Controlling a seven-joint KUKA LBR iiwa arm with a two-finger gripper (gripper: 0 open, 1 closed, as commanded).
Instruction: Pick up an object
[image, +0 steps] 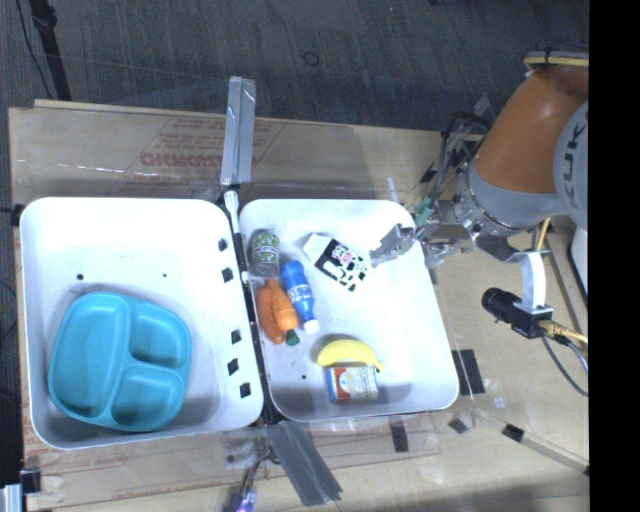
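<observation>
**End effector over right bin, nothing visibly held**

End effector (392, 243) sits above the far right part of the right bin (420, 390), just right of a black-and-white patterned carton (337, 261). Cannot tell whether it is spread or pressed together; nothing is seen between its tips. Grey arm with orange band (525, 125) enters from the right.

Right bin contents:
- patterned carton, far centre, lying tilted
- dull green can (264, 250), far left, against the left wall
- blue bottle with white cap (298, 293), lying just right of the can, cap toward the near side
- orange carrot (276, 310), beside the bottle on its left, touching it
- yellow banana (347, 351), near centre
- small red-and-white carton (352, 383), touching the banana on its near side

Left bin (120, 225) contents:
- blue divided plate (120, 362), three compartments, near left part

Both bins rest side by side on the wooden table (330, 150).
</observation>
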